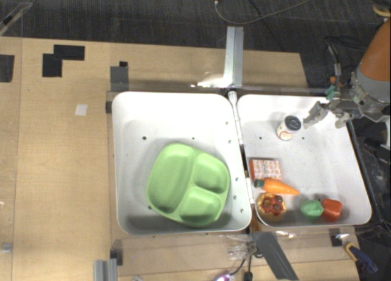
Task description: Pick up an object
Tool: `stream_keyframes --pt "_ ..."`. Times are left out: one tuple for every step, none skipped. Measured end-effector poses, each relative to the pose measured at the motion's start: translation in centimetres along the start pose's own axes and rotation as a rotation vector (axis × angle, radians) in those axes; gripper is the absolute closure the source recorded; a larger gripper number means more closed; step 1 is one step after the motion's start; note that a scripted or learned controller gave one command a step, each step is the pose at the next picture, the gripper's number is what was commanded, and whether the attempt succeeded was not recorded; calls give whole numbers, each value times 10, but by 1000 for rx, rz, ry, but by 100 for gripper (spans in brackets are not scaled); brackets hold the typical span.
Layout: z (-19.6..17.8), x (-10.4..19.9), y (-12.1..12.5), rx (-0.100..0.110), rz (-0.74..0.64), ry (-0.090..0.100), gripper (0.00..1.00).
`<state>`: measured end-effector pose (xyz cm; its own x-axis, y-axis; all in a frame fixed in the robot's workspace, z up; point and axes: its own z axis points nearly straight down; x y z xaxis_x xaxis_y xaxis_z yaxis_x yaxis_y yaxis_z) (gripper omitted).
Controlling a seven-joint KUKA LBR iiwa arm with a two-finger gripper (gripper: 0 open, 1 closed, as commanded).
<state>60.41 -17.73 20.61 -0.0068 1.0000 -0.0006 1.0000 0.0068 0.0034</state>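
Observation:
The right bin holds several small objects. A small round can with a dark lid lies near its back. Toward the front are a red-and-white patterned box, an orange carrot, a round brown piece with red bits, a green lump and a red block. My gripper hangs over the bin's back right corner, just right of the can. It is open, with nothing between its fingers.
The left bin carries a green three-compartment plate. A metal post rises behind the divider between the bins. A black cable lies on the dark floor behind the bench.

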Motion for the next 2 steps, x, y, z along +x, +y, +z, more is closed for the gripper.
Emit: stream_keyframes --pt "-12 1 2 -6 -7 -1 100" --pt "-12 1 2 -5 -7 -1 0"
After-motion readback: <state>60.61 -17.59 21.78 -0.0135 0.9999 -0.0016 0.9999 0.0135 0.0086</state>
